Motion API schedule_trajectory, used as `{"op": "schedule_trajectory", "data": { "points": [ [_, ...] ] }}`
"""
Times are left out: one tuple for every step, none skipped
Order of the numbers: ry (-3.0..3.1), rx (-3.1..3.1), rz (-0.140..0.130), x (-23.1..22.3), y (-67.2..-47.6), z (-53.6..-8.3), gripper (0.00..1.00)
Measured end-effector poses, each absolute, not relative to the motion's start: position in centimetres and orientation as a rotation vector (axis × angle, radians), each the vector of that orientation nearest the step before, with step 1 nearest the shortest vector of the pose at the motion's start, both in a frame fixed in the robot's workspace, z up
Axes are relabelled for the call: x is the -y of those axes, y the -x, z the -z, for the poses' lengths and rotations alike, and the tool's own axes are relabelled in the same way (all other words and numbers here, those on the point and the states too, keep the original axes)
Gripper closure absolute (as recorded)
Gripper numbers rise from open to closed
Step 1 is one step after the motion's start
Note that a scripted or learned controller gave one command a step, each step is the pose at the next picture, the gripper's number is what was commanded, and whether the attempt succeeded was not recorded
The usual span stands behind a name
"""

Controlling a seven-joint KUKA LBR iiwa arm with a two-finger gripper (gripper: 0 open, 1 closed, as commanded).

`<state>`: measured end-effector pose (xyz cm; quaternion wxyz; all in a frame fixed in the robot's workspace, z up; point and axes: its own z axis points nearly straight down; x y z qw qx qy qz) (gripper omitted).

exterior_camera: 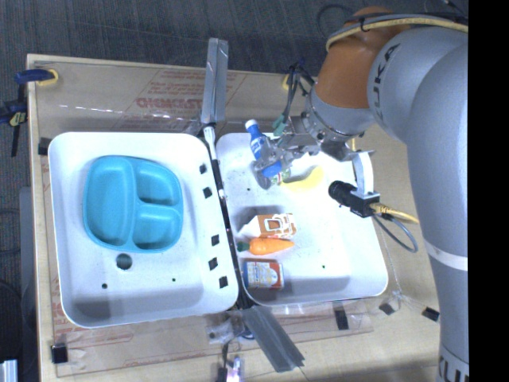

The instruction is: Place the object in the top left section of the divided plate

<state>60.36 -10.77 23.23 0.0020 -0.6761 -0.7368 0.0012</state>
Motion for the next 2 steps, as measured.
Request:
{"op": "schedule_trajectory", "data": {
  "points": [
    [1.942,2.468,-0.003,1.77,-65.64,-19.64,1.00],
    [1.971,2.443,-0.004,0.78,-65.64,-19.23,1.00]
  ]
}}
